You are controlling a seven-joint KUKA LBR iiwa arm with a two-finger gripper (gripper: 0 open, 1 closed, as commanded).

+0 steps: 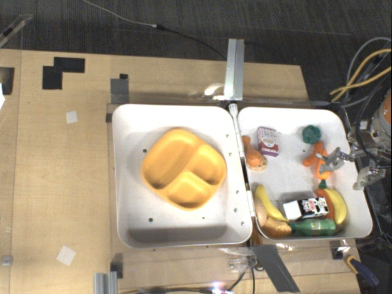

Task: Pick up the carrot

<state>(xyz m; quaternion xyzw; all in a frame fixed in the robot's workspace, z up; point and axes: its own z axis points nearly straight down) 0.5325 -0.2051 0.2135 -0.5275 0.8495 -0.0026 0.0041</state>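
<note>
Camera view: our pincer (335, 158) touches the carrot (315, 155) in the right bin (288, 116); we cannot tell its grip.

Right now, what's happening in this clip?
The grey arm reaches in from the right, and its gripper sits low over the right bin, right at the carrot near the bin's right wall. Whether it has a hold on the carrot cannot be told. Two bananas, a small carton and other toy foods lie around it. The left bin holds a yellow divided plate.
</note>
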